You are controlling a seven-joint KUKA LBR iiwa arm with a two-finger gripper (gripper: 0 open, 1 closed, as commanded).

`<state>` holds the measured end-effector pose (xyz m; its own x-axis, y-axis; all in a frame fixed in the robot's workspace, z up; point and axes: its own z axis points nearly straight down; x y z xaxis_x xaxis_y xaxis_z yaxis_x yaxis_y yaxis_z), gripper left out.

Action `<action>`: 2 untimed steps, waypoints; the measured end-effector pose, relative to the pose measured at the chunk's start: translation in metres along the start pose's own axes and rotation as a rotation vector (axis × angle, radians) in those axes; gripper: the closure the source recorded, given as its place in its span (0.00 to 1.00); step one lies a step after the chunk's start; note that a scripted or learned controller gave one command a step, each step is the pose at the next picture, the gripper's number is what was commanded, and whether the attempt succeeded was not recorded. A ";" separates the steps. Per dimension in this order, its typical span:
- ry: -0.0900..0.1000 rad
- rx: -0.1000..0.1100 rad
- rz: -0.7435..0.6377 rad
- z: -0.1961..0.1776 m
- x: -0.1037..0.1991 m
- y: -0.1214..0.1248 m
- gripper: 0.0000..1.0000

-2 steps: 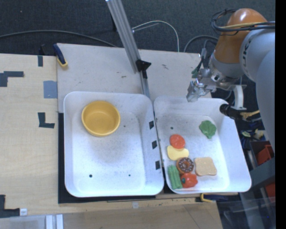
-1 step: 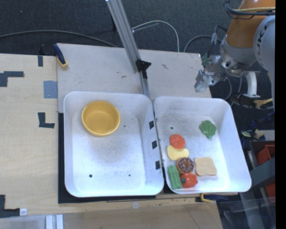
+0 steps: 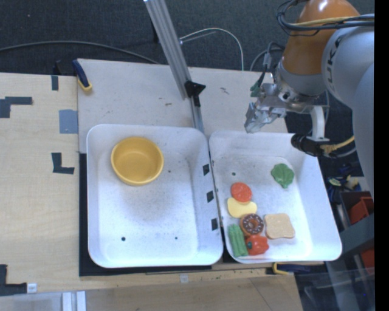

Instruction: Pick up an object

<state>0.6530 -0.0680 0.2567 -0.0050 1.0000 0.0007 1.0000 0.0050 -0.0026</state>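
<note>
Camera view: gripper above right bin far edge, finger state unclear. Six food items inside; one yellow bowl in left bin.

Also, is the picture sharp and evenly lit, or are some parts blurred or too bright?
Camera view: the toys and the bowl are sharp; the bins look bright with soft shadows and no hard glare; the claw is slightly soft; the bottom right corner is dark.

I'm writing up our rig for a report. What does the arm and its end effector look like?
The arm is smooth grey with rounded links and a glossy orange band above the wrist. Dark cables loop around that band. The end effector is a small grey metal assembly, with a white curved part beside it.
</note>
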 end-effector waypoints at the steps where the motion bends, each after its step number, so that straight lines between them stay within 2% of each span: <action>1: 0.001 0.000 -0.002 -0.004 0.054 -0.015 1.00; 2: 0.001 0.000 -0.003 -0.002 0.114 -0.031 1.00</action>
<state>0.6210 0.0454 0.2586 -0.0077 1.0000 0.0019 1.0000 0.0077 -0.0031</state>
